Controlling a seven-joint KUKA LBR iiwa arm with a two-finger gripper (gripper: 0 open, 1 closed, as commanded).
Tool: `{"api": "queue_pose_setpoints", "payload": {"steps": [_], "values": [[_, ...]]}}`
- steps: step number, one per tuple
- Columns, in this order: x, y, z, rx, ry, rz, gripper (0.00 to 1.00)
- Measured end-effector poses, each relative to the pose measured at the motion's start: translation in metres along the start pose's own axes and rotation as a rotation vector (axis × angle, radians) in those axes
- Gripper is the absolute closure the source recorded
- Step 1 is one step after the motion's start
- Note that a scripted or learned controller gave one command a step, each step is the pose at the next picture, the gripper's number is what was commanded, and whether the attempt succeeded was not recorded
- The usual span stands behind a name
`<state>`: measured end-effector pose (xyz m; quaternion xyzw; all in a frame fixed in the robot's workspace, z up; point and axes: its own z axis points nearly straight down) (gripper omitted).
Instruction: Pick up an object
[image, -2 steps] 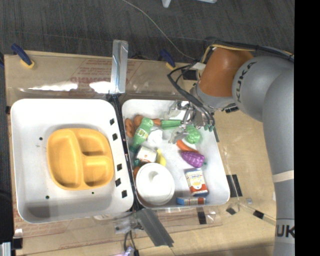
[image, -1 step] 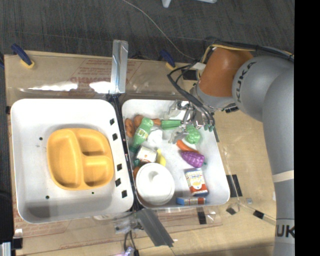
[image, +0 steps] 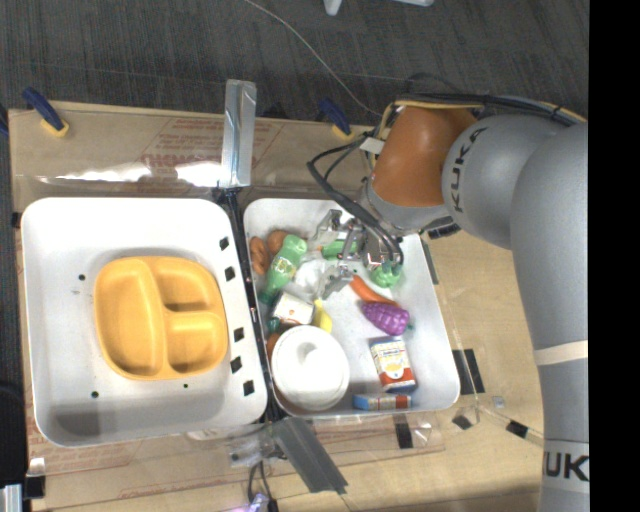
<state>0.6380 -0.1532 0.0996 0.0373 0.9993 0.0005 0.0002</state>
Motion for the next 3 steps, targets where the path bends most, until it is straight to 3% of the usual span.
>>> {"api": "queue_pose_setpoints", "payload": {"steps": [1,3], "values": [[0.0153,-0.0569,0.0001,0.001,0.001,-0.041,0.0],[0.015,-0.0559,0.0,0.001,0.0,-0.042,0.0]]}}
